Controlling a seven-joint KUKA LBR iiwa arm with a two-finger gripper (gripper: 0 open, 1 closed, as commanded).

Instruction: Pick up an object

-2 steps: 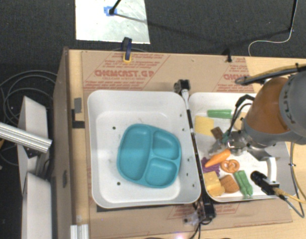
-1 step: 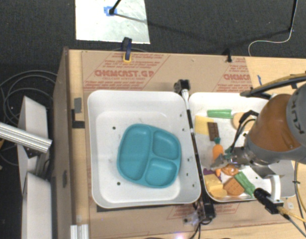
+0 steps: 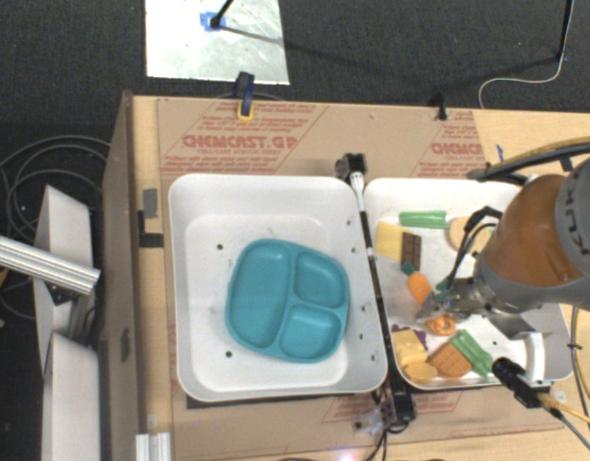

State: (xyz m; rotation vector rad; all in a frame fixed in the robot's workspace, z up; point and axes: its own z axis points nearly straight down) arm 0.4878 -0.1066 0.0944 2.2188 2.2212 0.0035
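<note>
The arm (image 3: 535, 243) reached in from the right, bent low over the right bin (image 3: 391, 200). Its claw (image 3: 447, 301) sat among the toy food — whether clenched or released, I couldn't tell. An orange carrot piece (image 3: 420, 285) lay just left of it, a brown-orange round piece (image 3: 441, 326) just below.

A dark carpeted floor (image 3: 64, 46) is surrounding the surface (image 3: 276, 137), whose brown cardboard top is showing red print. A shiny silver sheet (image 3: 215, 27) is lying on the floor beyond it. Black cables (image 3: 26, 176) are curling at left beside a metal rail (image 3: 40, 262).
</note>
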